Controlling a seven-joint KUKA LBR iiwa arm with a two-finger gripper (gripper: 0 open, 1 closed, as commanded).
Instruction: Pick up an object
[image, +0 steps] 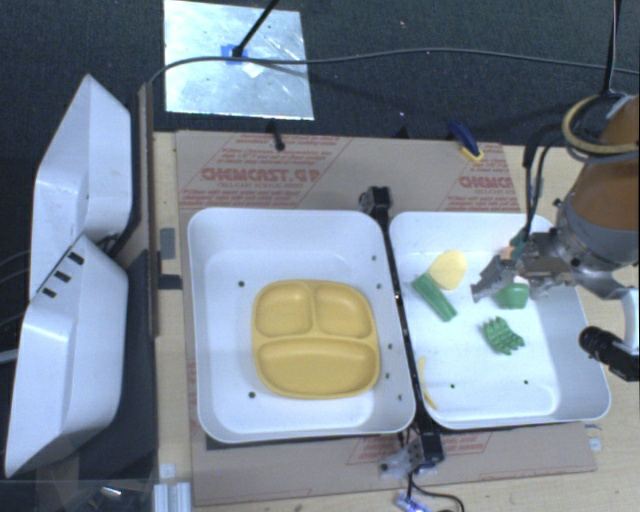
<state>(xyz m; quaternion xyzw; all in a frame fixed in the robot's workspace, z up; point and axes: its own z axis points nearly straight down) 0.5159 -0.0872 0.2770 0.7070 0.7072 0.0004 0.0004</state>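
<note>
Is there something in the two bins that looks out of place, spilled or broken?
Nothing looks spilled or broken. The yellow tray lies flat in the left bin. The right bin holds small toys lying loose and apart: a yellow piece, a green stick and a green ridged piece. The gripper is low beside another green piece.

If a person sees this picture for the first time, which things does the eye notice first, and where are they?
The yellow divided plate stands out first, lying in the middle of the left bin. Next comes the grey and orange arm reaching in from the right, its gripper low over the right bin, close to a small green piece and a pale yellow one.
</note>
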